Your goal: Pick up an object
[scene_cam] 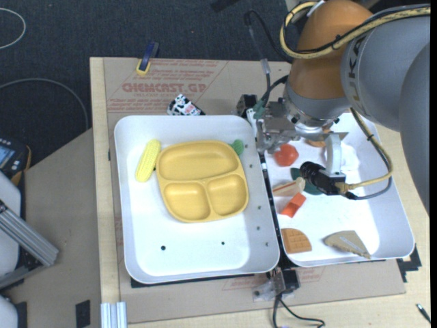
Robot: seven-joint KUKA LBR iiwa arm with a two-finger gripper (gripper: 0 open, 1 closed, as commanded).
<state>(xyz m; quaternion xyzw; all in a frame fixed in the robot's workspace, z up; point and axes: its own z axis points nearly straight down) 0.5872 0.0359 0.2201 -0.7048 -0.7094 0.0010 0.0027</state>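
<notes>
You're at the reach step: tool (293, 137) low in right bin (382, 241), just by tomato (286, 154). Can't tell its state. Next: centre over tomato, clamp, lift

Grey arm (382, 53) low, pincer (287, 139) downward.

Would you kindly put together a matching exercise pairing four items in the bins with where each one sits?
Things:
1. toy corn cob
2. yellow divided plate
3. waffle piece
4. red tomato

Places:
A. right bin, near its front edge, beside the divider
B. left bin, middle
C. right bin, just below the gripper
D. left bin, against the plate's left side

Pairs: 1-D, 2-B, 3-A, 4-C
</notes>
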